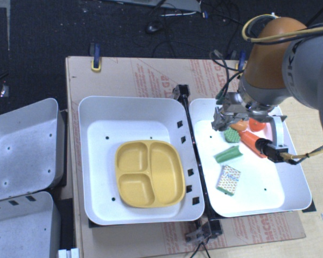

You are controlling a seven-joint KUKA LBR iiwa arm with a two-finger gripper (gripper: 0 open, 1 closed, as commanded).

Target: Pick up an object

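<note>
My gripper (224,120) hangs low over the far left part of the right bin (269,198). Just beside it lies a cluster of small things: a green knobbly round piece (232,136), a small orange piece (239,126), a red piece (257,124) and a long orange piece (250,140). Closer to the bin's middle lie a green stick-shaped piece (227,154) and a patterned square pad (229,179). Nothing shows between the gripper's tips, and the wrist hides part of the cluster.
The left bin (97,144) holds a yellow plate (149,173) with three compartments. A black divider (191,149) runs between the two bins. Grey lids (21,144) lie off the bench to the left.
</note>
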